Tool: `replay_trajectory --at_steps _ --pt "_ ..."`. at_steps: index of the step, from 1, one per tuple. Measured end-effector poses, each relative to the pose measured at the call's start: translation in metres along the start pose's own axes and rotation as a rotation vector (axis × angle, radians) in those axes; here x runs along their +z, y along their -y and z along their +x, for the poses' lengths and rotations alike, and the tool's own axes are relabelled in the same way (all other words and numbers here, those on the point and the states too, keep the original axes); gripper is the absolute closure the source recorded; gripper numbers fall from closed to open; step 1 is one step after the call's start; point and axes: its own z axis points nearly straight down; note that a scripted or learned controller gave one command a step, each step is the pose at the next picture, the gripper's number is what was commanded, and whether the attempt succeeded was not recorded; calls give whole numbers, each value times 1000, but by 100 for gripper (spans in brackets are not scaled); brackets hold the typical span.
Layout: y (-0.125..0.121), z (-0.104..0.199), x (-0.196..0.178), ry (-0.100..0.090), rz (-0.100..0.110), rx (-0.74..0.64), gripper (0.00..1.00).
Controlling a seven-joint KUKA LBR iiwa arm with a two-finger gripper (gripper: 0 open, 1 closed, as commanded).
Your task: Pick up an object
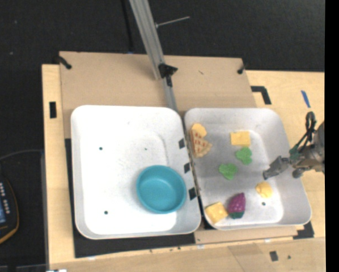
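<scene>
No writing can be read anywhere. The left bin [101, 129] holds a blue bowl [161, 188] near its lower right corner. The right bin [271, 118] holds a waffle piece [200, 143] by its left wall, two green pieces [236, 163], a yellow block [240, 138], a second yellow block [216, 212] touching a purple fruit [236, 204] (possibly grapes), and a small yellow piece [264, 190]. The gripper [276, 168] hangs just above that piece, holding nothing; I cannot tell how it stands.
</scene>
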Motion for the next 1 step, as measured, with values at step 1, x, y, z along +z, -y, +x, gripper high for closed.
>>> replay_trajectory --at_steps 1 --pt "0 0 0 0 -1 1 0"
